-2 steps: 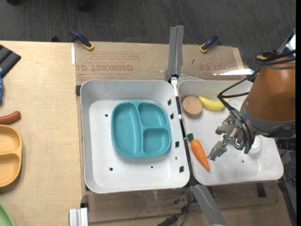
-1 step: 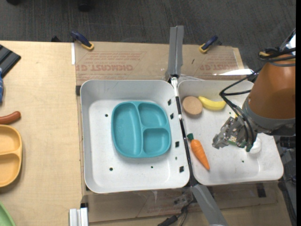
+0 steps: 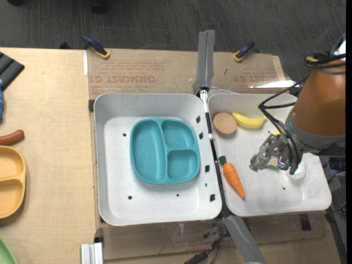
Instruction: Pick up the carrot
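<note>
Starting at your left, the left white plastic bin (image 3: 110, 147) holds a teal three-compartment plate (image 3: 165, 150), which has no part in this job. Cross the divider into the right white bin (image 3: 313, 197) and you meet the small orange toy carrot with a green stub top (image 3: 233, 179), lying flat near the bin's left wall, green end up toward the divider and its point angled toward the front edge. It looks like a light, rigid plastic piece with a smooth, tapering skin, so expect it to squirt out if you pinch near the tip; take it across the thicker part just below the green top, fingers square to its long axis. Behind it sit a tan round disc (image 3: 224, 123) and a yellow banana (image 3: 248, 120). Further right, the metal two-finger gripper (image 3: 270, 158) hangs well apart from the carrot with nothing between its fingers; whether they stand spread or closed, you cannot tell from here.
</note>
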### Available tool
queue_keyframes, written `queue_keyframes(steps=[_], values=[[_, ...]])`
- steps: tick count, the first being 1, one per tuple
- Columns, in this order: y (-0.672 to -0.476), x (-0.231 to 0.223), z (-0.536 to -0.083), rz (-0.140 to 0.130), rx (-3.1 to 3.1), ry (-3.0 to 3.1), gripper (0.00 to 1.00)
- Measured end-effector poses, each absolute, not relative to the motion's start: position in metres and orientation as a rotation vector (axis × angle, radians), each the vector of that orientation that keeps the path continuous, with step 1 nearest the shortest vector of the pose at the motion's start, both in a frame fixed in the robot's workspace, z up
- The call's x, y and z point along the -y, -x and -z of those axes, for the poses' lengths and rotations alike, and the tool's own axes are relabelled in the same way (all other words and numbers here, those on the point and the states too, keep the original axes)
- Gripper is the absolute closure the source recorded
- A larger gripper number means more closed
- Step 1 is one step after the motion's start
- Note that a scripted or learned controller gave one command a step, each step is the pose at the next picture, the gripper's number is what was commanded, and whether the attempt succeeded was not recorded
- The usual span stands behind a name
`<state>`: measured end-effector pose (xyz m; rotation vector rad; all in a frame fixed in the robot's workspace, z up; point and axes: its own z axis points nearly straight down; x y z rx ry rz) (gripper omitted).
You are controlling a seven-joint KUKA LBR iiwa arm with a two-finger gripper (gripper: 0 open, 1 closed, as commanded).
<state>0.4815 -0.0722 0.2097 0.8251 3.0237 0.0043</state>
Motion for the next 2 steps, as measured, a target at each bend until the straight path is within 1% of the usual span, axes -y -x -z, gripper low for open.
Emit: queue_keyframes(steps=[1,2], values=[[-0.483,0.073,-0.219,-0.006,-3.020,-0.830,1.00],[-0.479,0.012,-0.214,-0.002,-3.135,-0.198,1.00]])
